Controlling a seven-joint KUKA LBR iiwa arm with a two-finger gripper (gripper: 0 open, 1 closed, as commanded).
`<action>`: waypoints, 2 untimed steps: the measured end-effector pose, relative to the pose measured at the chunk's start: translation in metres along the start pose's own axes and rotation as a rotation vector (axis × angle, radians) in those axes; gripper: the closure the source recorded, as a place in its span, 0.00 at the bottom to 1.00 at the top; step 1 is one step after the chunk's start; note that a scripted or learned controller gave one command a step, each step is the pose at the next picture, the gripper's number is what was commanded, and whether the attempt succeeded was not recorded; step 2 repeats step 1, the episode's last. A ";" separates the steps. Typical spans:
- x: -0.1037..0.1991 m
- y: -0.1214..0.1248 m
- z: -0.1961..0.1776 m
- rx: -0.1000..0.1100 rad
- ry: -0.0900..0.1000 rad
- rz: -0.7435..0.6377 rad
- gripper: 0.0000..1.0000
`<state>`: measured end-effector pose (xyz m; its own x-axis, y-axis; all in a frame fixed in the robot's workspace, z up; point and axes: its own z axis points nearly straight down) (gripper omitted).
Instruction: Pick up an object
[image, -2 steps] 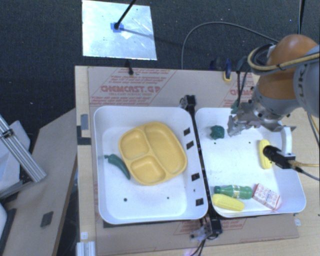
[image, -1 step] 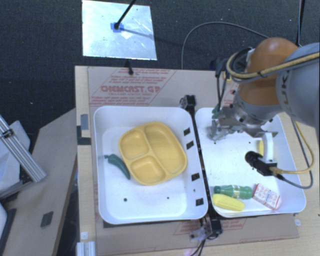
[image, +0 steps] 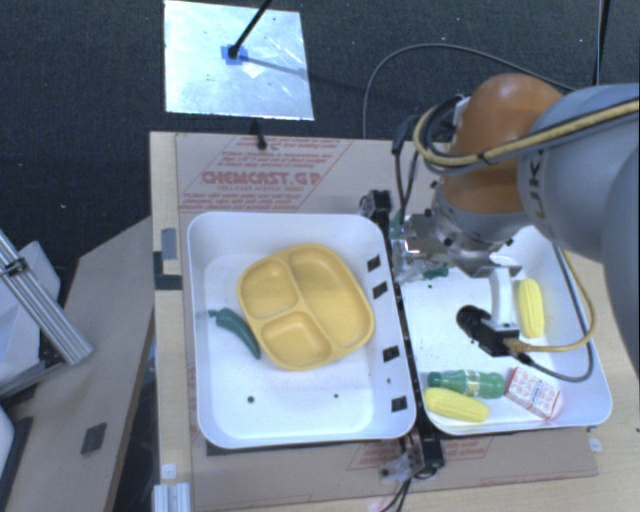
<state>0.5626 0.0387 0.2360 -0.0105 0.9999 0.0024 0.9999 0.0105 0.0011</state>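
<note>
The left bin (image: 215, 400) is holding a yellow 3-compartment plate (image: 305, 305) and a green pepper (image: 238, 330). The right bin (image: 590, 395) is holding 2 corn cobs (image: 531, 307), a green bottle (image: 467, 383) and a red-and-white packet (image: 533, 392).

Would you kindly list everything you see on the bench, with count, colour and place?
Shallow plastic bins: two, white, side by side.
Divided plastic plate: one, yellow, left bin.
Toy chilli pepper: one, green, left bin, beside the plate.
Toy corn cobs: two, yellow, right bin, far right and near edge.
Small bottle: one, green, right bin, lying down.
Small packet: one, red-white, right bin's near corner.
Arm: grey-orange, over right bin.
</note>
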 end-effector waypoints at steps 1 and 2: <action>0.051 -0.009 -0.004 0.000 0.000 -0.001 1.00; 0.051 -0.009 -0.004 0.000 0.000 -0.001 1.00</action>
